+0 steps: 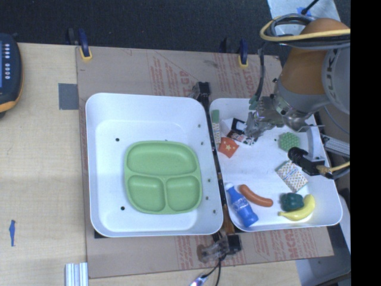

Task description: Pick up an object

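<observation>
My gripper (252, 130) hangs over the far left part of the right bin (268, 222). Just to its left lie a small black and white piece (237, 127) and a red packet with a yellow star (228, 148). Nothing shows between its fingers. A green textured ball (289, 140) sits to its right. Nearer the front lie a checkered packet (292, 175), a blue bottle (241, 205), an orange sausage (256, 196), a dark green toy (292, 201) and a yellow banana (301, 211).
The left bin (101, 159) holds a green divided plate (162, 176). A thin green and white stick (215, 127) lies by the right bin's left wall. The arm's orange band (309, 64) looms over the far right corner.
</observation>
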You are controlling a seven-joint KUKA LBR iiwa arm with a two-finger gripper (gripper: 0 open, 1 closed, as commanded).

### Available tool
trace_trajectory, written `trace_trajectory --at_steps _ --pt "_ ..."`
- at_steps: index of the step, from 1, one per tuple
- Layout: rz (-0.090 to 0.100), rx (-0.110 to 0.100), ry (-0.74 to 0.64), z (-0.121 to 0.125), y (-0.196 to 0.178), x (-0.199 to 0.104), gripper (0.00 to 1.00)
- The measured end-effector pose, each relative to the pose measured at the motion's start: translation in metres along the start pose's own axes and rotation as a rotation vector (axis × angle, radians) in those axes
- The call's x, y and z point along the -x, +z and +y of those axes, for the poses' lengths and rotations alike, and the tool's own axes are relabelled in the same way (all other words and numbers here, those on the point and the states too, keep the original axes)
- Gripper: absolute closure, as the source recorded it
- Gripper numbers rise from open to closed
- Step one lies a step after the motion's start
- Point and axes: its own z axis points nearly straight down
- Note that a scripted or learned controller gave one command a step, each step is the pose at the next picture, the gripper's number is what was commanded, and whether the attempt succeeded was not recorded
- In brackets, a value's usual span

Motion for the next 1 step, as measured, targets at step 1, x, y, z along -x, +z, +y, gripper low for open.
trace_trajectory --at_steps 1 --pt "0.0 -0.001 0.002 0.0612 0.0629 0.0504 1.0"
